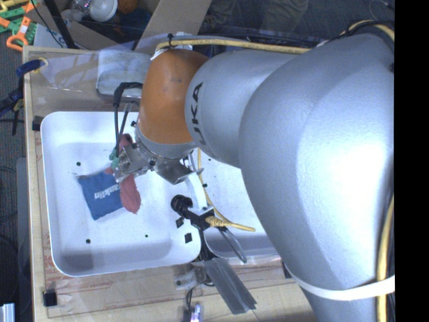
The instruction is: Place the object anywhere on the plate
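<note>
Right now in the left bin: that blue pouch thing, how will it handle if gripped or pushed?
The blue pouch looks soft: uneven edges and a flat sag on the bin floor, so it would probably droop from a pinch. It lies flat, so rolling seems unlikely; a push would likely slide or bunch it. The reddish object touches its right edge and may shift too.

A pouch [102, 194] lies in the left bin [64, 247], touching a soft object [131, 194] on its right. The hand [126, 163] hangs just above them.
</note>
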`<act>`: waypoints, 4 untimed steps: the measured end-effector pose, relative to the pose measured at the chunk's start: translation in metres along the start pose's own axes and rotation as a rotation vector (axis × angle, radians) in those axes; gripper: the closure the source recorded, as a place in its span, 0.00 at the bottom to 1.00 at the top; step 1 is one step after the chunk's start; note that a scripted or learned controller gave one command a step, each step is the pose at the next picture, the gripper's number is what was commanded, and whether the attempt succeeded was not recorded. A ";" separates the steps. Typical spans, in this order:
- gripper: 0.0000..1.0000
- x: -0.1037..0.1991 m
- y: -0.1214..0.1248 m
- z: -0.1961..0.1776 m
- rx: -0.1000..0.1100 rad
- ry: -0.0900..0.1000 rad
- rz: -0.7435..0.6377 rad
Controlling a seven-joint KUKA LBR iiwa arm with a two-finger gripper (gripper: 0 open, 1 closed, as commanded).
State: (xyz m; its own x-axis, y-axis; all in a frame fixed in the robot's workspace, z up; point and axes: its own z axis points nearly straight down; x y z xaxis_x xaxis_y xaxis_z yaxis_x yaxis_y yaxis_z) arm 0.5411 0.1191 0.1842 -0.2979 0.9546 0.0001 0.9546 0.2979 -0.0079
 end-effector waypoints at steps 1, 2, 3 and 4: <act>1.00 -0.068 0.010 -0.005 -0.003 -0.001 -0.104; 1.00 -0.033 0.077 -0.016 -0.003 0.000 -0.181; 1.00 -0.096 0.091 -0.005 -0.003 0.000 -0.138; 1.00 -0.037 0.020 -0.039 -0.001 0.000 -0.117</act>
State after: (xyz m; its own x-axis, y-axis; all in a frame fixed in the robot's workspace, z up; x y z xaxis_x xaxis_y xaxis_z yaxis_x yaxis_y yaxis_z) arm 0.5719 0.0896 0.2226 -0.4073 0.9133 0.0008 0.9133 0.4073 -0.0071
